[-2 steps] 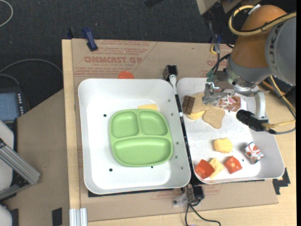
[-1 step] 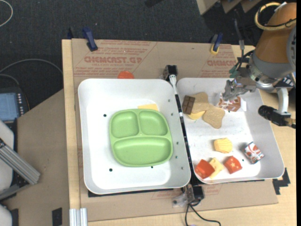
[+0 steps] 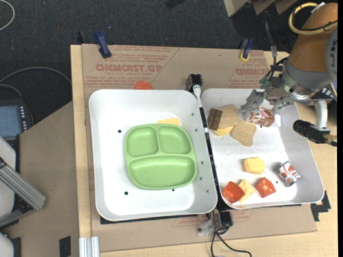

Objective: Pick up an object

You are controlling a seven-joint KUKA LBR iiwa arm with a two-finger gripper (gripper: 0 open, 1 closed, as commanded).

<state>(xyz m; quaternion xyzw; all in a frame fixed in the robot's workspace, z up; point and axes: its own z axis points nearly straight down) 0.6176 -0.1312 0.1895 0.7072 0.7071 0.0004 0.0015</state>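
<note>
We look down at a slant on a worktop [image 3: 134,68] covered with brown cardboard, bearing two shallow white bins side by side. The left bin [image 3: 107,197] holds a green divided plate [image 3: 159,156] with a pale yellow piece [image 3: 169,122] touching its far edge.

The right bin [image 3: 305,159] holds a scatter of small toy foods. Near its far left corner lie a brown chocolate bar [image 3: 215,119] and, just beside it, two tan bread-like pieces [image 3: 236,125]. Lower down we see a yellow piece [image 3: 254,165], a red piece [image 3: 232,191], a red cube [image 3: 266,187] and a small red-and-white can [image 3: 288,173] by the right wall.

The arm [image 3: 313,47] reaches in from the right, its pincer [image 3: 258,107] low over the far part of the right bin, just beside a red-and-white wrapper [image 3: 266,118] and close to the bread pieces. We cannot tell how far the pincer is open, and we see nothing clearly held in it.

We judge the task to be at the reaching stage: every object appears to lie on the bin floor, so gripping and lifting are still left to do.
</note>
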